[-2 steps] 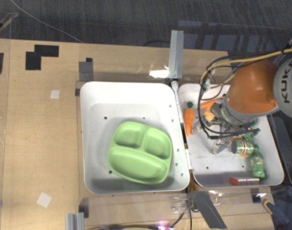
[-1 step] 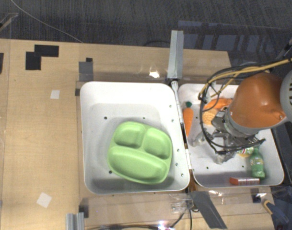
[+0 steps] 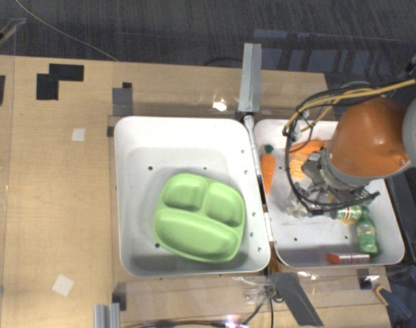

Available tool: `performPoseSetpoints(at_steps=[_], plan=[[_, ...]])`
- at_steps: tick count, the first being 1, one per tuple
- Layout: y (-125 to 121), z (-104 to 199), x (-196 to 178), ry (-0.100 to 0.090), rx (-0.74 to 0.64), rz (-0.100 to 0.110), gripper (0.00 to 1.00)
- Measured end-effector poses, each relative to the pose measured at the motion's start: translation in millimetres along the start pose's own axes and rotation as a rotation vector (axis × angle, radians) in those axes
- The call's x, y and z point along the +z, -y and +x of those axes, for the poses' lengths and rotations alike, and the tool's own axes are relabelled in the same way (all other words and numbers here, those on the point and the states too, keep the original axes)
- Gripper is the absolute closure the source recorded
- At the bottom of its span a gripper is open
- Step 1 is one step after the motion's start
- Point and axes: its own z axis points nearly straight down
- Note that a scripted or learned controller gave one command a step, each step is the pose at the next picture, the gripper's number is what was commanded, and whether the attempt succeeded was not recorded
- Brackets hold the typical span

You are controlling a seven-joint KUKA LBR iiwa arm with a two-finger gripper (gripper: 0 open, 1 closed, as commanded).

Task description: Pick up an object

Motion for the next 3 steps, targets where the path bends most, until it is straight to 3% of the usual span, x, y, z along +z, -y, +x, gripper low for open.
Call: performPoseSetpoints(at_steps=[1, 2, 3], plan=[[26, -61, -101, -0.013, -0.081, -0.015, 1.00], [124, -46, -124, -0.019, -0.017, -0.019, 1.00], [123, -53, -137, -0.009, -0.022, -0.014, 1.00]])
